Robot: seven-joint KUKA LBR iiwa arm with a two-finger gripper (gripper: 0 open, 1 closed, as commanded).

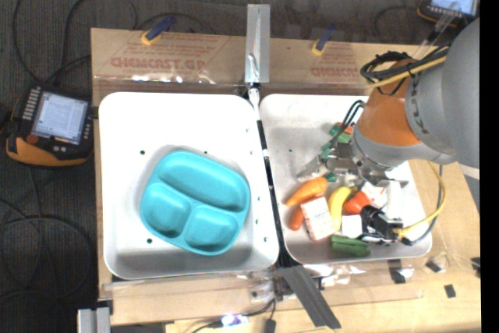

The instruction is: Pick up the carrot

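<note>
Dark carpet surrounds the worktop [117, 58], cables trailing across it. Nearest the camera, along the front of the right bin [273, 168], sits a green piece [349, 246], with a white carton [316, 217] just behind it. Over in the left bin [109, 168] a teal divided tray [195, 200] lies alone. Now the carrot [309, 189]: it's in the right bin, left of centre, orange, tapered, smooth-looking, lying long-ways from lower left up to upper right, its upper end touching a yellow banana-like piece [338, 202]. A second small orange piece [295, 217] sits just below it, so there's a look-alike close by.

And the arm [405, 121] comes in from the right, orange band showing. The end effector [341, 164] hangs just up and to the right of the carrot, very close, over the clutter. Whether it's spread or closed, the angle won't tell, and nothing is visibly in its grasp. A red item [357, 202] sits below it. Judging from here, the move turns on a short shift down-left, closing across the carrot's narrow width.
</note>
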